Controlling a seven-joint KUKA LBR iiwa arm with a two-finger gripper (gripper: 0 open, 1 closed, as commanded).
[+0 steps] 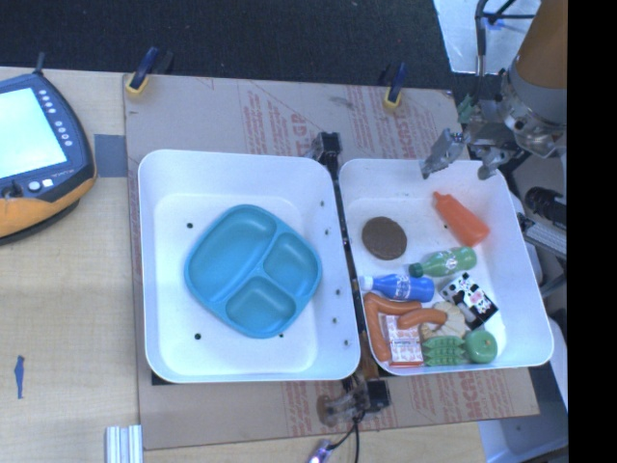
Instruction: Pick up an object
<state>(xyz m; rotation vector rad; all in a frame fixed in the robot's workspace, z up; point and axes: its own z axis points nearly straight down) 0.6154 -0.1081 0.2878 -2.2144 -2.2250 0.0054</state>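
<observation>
Orange carrot (460, 218) (beside green bottle (444, 261)), unobstructed.

One fixed camera looks down at a slant on both bins (154, 258); arm (540, 56) enters from the right.

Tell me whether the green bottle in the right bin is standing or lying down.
Lying down. The green bottle rests on its side on the floor of the right bin, its long axis running across the bin above the blue bottle.
</observation>
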